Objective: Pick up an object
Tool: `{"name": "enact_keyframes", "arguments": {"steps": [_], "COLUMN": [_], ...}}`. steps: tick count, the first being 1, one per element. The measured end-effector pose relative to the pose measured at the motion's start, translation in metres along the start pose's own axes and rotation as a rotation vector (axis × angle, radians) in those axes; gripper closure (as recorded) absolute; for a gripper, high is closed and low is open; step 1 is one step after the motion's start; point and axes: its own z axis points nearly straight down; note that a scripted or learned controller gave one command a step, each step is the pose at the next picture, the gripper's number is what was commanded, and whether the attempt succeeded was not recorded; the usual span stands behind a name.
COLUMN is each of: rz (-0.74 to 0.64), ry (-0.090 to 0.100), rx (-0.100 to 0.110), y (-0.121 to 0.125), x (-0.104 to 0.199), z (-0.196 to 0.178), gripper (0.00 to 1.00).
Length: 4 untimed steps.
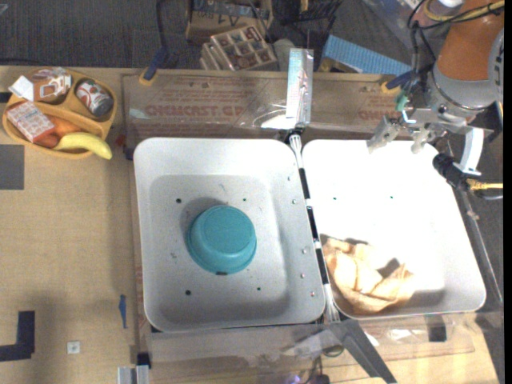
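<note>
From my seat I've got the grey arm with its orange band parked over the far right corner of the right-hand shallow white bin, and its jaws are spread wide with nothing between them. In that same bin's near left corner sits a crumpled tan cloth-like lump, well apart from the jaws. Left of that bin, the other white bin has an upside-down teal plastic bowl near its middle.
</note>
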Motion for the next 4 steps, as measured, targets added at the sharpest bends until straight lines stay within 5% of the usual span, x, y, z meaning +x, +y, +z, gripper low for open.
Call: {"name": "enact_keyframes", "arguments": {"steps": [1,2,3,4], "rz": [-0.046,-0.046,-0.07,-0.169], "ry": [0.0,0.0,0.0,-0.001], "rx": [0.0,-0.001,0.0,-0.009], "y": [-0.066,-0.066,-0.11,-0.173], "x": [-0.031,-0.032,-0.02,-0.023], "z": [0.013,0.013,0.044,0.125], "gripper": [0.0,0.0,0.0,0.0]}}
